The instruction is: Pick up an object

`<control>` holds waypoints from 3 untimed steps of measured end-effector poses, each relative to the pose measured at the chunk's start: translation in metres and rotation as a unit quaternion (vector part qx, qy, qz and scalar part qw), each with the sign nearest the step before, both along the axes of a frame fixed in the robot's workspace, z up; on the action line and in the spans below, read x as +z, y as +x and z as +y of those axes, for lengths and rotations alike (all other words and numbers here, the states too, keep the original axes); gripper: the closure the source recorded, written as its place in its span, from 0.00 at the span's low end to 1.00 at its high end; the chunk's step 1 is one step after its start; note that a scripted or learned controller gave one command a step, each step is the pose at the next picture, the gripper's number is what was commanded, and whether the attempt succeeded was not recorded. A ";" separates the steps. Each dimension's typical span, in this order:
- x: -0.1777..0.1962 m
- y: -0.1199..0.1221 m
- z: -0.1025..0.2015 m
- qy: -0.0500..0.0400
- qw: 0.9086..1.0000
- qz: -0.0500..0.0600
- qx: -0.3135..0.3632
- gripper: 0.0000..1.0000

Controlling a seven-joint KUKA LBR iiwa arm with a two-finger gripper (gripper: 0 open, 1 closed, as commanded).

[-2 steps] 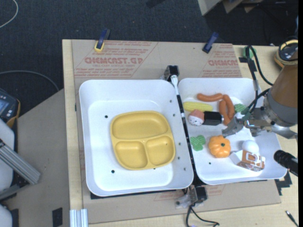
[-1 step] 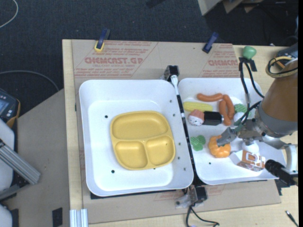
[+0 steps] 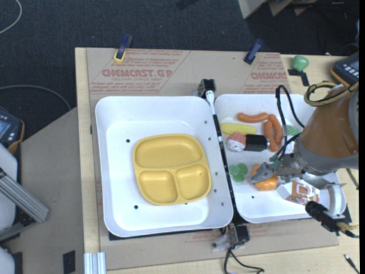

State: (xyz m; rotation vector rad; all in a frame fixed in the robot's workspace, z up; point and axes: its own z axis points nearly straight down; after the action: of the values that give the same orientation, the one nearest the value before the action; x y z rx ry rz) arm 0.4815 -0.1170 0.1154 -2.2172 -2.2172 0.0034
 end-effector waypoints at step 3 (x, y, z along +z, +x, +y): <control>0.038 0.006 0.007 -0.002 1.000 -0.006 0.001 1.00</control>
State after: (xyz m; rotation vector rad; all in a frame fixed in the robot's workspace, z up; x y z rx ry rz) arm 0.4875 -0.1095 0.1531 -2.2234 -2.2266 -0.0044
